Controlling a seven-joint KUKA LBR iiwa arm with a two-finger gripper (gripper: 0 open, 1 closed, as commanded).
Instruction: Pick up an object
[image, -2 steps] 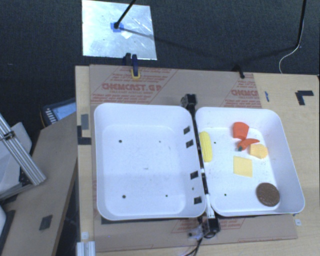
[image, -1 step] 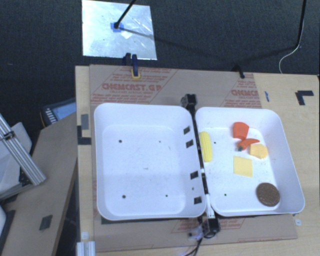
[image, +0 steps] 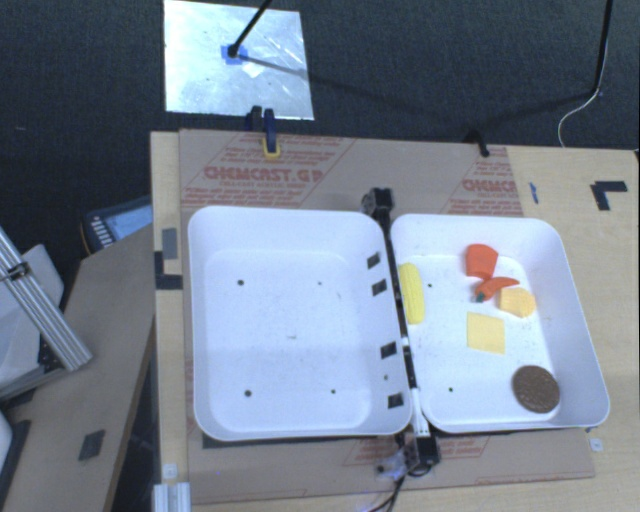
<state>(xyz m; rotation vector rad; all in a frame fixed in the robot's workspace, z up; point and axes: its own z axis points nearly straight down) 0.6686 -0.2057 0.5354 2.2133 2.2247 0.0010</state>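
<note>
Six small items are seen in the right bin (image: 575, 330), all lying loose and apart from the left bin (image: 290, 330). A yellow cob-like piece (image: 411, 292) is laid along the inner wall. An orange wedge (image: 480, 260) is set near the back, w/ a smaller orange bit (image: 495, 287) just beside it; whether the two touch can't be told. A yellow-orange block (image: 517, 301), a flat yellow square (image: 487, 332) and a brown disc (image: 536, 388) are spread toward the front. What each item really is can't be made out at this res. Gripper state: can't be told.

At the left edge a metal rail (image: 40, 310) is cut off by the frame, and a small screen (image: 115, 225) is partly hidden behind the bench (image: 110, 330).

Red print is read on the brown sheet (image: 330, 165) under the bins: "CHEMCAST", then approx. "G P"; the same print at back right is too faint to read.
</note>
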